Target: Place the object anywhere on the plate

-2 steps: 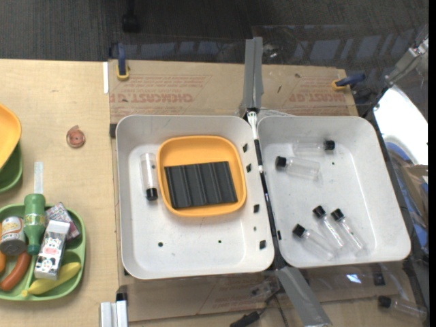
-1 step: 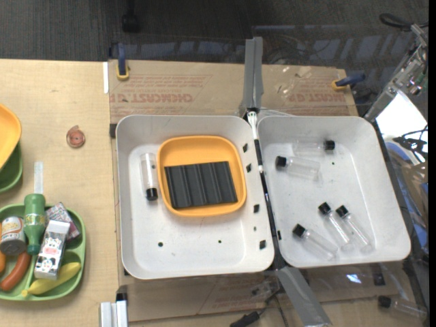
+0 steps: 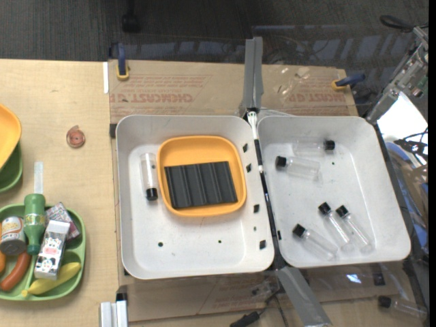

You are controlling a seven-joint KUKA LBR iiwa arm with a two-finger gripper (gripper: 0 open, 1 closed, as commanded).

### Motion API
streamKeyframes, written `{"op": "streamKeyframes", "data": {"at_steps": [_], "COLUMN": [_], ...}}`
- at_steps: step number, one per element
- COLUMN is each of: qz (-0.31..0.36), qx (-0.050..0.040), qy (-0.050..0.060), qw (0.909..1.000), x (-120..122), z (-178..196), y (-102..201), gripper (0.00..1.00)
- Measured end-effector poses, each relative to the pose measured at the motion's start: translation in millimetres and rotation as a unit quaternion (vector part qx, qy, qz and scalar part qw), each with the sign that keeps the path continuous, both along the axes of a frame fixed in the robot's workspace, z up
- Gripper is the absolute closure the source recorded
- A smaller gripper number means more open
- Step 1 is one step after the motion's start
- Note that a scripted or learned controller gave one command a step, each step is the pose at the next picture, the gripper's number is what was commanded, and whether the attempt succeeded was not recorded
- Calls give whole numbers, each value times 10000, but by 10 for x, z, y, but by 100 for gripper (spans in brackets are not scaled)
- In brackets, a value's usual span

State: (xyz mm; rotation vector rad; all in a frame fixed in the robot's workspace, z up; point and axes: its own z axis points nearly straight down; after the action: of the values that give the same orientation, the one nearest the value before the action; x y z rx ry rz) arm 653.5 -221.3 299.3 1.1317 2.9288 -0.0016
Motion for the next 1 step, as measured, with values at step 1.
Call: {"op": "streamKeyframes", "data": {"at_steps": [1], "qz": [7], "qx": [0], "qy": [-10], "qw": [10000], "x": [-26], "z": [73], "y": [1], "gripper": [0]}}
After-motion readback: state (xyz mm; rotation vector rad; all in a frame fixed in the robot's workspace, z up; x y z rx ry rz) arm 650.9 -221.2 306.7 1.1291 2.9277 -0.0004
